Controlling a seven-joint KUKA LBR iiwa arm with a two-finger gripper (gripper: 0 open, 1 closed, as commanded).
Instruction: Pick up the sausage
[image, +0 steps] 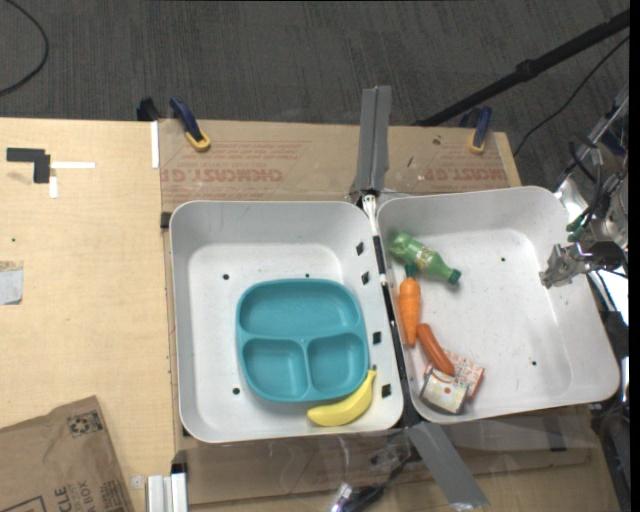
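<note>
Two white bins are sitting side by side. The left bin (200, 330) is holding a teal plate (303, 338) with a banana (344, 405) lying against it. The right bin (520, 225) is holding the sausage (434, 347), down near the wall between the bins, just under a carrot (409, 306). The gripper (560, 268) is waiting at the right rim, nothing in it. The sausage is lying well to its left and lower, slanting down to the right.
</note>
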